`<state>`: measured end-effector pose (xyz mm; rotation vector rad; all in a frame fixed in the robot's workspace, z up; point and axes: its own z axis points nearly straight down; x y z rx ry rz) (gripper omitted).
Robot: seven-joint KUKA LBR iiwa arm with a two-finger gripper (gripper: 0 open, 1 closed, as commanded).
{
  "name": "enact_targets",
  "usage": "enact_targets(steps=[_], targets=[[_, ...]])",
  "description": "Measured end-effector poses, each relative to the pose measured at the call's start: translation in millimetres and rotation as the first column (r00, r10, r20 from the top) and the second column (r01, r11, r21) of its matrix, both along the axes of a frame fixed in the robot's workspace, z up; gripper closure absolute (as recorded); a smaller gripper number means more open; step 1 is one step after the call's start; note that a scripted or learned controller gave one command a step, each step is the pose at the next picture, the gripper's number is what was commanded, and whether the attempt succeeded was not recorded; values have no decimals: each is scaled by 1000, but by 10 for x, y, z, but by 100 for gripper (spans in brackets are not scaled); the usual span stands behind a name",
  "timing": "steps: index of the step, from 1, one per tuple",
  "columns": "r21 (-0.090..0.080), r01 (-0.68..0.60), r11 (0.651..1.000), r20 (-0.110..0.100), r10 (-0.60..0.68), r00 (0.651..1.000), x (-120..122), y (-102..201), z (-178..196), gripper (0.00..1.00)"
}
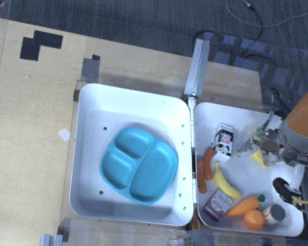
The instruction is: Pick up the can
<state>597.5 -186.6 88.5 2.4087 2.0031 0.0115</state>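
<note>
In the right bin (240, 118), a purple can (218, 204) with a pale label lies on its side near the front wall, between a banana (226, 182) and a carrot (243, 206). My gripper (261, 145) hangs over the back right part of this bin, well behind the can. It is just above a small yellow piece (259, 159). Nothing visibly sits in its grasp.
The right bin also holds a white, black and red packet (224, 141), reddish sausages (205, 168), an orange (253, 220) and a small grey-topped cylinder (276, 213). A blue divided plate (139, 164) lies in the left bin (98, 111).
</note>
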Motion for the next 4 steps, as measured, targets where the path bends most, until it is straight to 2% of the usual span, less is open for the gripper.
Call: enact_targets(steps=[1, 2, 3, 4], targets=[[1, 103, 995, -1, -103, 995, -638, -93, 10, 0], [3, 100, 995, 7, -100, 995, -604, -79, 129, 100], [2, 288, 958, -6, -288, 958, -132, 146, 965, 100], [2, 288, 958, -7, -288, 958, -133, 144, 963, 0]])
